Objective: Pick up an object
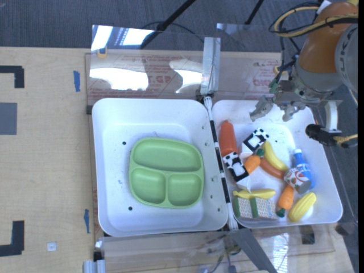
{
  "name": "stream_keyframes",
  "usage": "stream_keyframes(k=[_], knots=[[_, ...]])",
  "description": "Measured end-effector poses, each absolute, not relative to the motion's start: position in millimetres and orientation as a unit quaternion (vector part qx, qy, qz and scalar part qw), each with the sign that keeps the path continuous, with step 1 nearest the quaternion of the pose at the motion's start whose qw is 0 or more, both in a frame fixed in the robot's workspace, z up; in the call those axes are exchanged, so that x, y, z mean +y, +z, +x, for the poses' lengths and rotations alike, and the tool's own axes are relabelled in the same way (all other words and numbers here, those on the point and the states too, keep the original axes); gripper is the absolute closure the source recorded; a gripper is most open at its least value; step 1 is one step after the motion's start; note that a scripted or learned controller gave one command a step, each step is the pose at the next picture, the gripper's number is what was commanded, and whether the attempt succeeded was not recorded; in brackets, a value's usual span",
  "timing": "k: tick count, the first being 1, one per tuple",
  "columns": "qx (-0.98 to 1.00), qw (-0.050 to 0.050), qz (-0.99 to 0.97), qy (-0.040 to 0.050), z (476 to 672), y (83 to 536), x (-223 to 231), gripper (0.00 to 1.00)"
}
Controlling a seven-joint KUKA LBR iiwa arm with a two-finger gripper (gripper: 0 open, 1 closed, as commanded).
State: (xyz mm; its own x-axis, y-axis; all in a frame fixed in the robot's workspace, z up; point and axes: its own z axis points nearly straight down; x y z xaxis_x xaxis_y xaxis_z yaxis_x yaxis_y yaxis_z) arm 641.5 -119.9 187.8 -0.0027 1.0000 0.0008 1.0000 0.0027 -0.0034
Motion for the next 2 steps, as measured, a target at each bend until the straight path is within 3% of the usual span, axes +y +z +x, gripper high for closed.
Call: stream_keyframes(k=[1, 2], knots=[[-0.806, 0.002, -0.592, 0.0004, 607.3, 145.7, -132.7, 0.0], [-0.845, -0.004, -0.535, -0.0016, 558.3, 86.6, -122.6, 0.0]])
